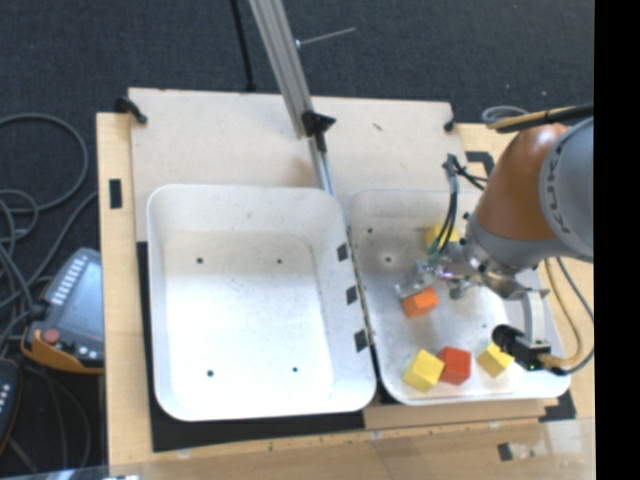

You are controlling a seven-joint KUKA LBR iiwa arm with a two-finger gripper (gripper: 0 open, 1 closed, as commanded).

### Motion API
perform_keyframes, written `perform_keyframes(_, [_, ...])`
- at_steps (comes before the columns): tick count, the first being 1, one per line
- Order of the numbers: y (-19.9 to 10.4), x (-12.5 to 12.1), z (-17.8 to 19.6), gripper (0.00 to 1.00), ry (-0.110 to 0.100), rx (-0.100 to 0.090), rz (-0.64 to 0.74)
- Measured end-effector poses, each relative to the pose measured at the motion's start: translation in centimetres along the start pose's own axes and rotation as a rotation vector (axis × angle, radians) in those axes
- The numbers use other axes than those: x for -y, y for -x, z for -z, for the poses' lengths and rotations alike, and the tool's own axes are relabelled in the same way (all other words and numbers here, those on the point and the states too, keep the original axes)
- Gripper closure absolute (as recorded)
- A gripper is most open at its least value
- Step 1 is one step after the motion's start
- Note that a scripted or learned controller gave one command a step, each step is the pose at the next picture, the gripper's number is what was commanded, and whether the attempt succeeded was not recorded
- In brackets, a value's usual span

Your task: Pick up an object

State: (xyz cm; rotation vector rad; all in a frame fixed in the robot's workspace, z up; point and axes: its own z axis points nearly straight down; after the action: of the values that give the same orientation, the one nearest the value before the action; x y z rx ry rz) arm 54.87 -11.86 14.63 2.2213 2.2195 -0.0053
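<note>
Two shallow white bins are being borne side by side on the bench: the left bin [250, 298] and the right bin [385, 228]. The right bin is being entered from the right by the grey arm [530, 203], whose orange band is being shown above the wrist. The gripper [428, 286] is being held low over the middle of the right bin, with its metal fingers [408, 290] being pointed toward the left. An orange block [421, 302] is being seen just below and against the fingertips, but whether it is being clamped between them cannot be told, and whether the fingers are apart or together cannot be told either.

Near the front wall of the right bin, a yellow block [423, 369] and a red block [455, 365] are being shown touching each other. A smaller yellow block [493, 360] is lying just to their right, near a black fitting on the arm. Another yellow piece [441, 235] is being partly hidden behind the wrist cables, toward the back of the bin. An aluminium post [283, 53] is being seen rising at a slant from between the bins.
</note>
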Motion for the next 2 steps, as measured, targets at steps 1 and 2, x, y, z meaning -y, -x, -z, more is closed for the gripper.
perform_keyframes(1, [0.04,-0.07,1.54,1.0,0.009,-0.001,-0.005])
perform_keyframes(2, [0.0,-0.06,1.49,0.0,0.009,-0.001,-0.007])
